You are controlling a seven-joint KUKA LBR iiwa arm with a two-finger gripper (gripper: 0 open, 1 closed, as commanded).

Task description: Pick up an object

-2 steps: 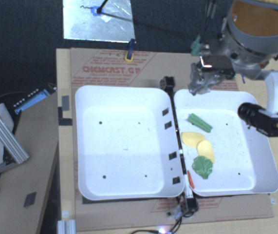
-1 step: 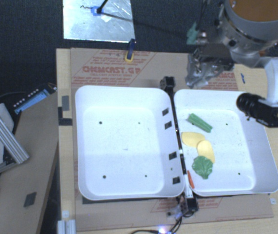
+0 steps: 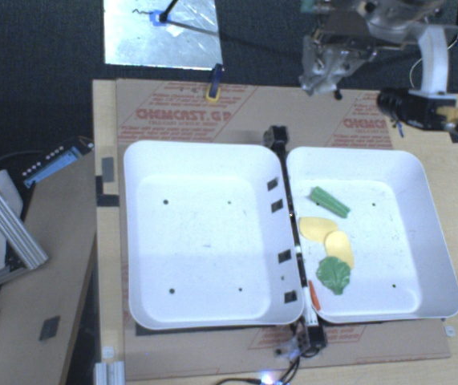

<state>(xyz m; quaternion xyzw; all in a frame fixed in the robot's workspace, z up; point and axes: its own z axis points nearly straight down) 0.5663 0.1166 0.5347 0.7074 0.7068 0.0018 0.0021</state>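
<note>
The gripper is hanging above the bench's far edge, well apart from the right bin; whether its jaws are released or clenched I cannot tell. Lying near that bin's left wall are a green ridged stick, two yellow slices and a green leafy piece (likely light, stiff plastic). The stick's narrow width is looking easiest to pinch. The left bin is sitting alongside on cardboard.

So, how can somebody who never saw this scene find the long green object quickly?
Look in the right bin, at its left half beside the divider. The long green object is the top item of a small cluster, a ridged stick lying diagonally. The yellow pieces below are rounded; the other green piece is bushy.
</note>
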